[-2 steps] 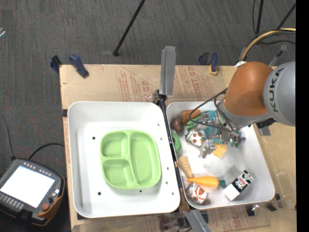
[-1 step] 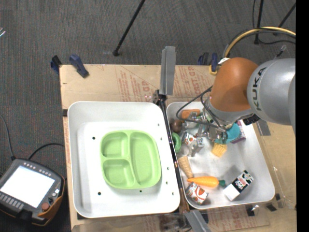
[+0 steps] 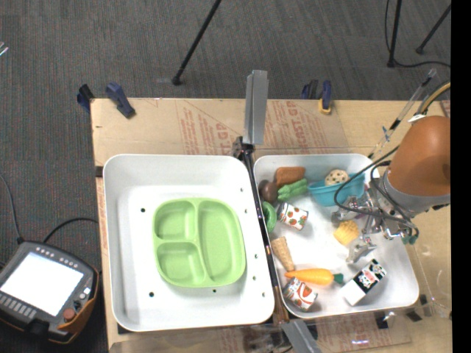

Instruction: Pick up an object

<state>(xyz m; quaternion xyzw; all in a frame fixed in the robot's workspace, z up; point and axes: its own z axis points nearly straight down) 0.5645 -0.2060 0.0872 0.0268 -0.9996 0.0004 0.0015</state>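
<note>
- Yellow corn-cob toy: lies in the right bin's right half, just below the blue bowl.
- Blue plastic bowl: upright near the bin's far wall, a round brown-spotted cookie at its far rim.
- Orange plastic carrot with green top: lies flat near the bin's near wall.
- White milk carton with black cow patches: tipped on its side, just right of the carrot.
</note>
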